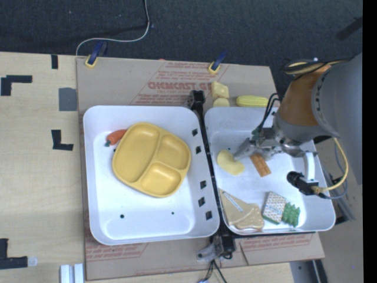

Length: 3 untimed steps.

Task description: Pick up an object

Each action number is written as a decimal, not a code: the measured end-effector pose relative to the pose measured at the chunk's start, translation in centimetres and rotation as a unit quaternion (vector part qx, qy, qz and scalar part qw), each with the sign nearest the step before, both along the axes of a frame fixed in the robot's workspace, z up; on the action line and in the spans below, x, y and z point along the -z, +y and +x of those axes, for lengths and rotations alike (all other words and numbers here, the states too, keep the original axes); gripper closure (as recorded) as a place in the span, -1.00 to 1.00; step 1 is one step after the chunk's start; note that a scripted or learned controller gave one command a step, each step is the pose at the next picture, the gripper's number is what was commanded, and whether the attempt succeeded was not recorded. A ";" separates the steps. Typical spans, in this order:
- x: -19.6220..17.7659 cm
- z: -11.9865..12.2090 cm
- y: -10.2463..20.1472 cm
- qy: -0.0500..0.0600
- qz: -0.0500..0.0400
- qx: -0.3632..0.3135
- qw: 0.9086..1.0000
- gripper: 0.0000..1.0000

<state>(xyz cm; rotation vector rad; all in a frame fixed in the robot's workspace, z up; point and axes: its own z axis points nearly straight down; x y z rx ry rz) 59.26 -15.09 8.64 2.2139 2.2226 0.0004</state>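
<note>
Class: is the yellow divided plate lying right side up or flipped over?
Right side up: the yellow divided plate shows three hollow compartments facing the camera.

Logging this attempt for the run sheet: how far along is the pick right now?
Done: the gripper is down inside the right bin, its tip beside the pale yellow piece, with the orange block close by. In hand: nothing visibly; no object shows between its fingers. Left: grasping and lifting one item. The sandwich and the green-edged piece lie on the bin floor.
</note>
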 end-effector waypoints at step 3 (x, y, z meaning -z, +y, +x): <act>0.0 -4.9 -4.8 0.000 0.000 0.003 1.000 -1.00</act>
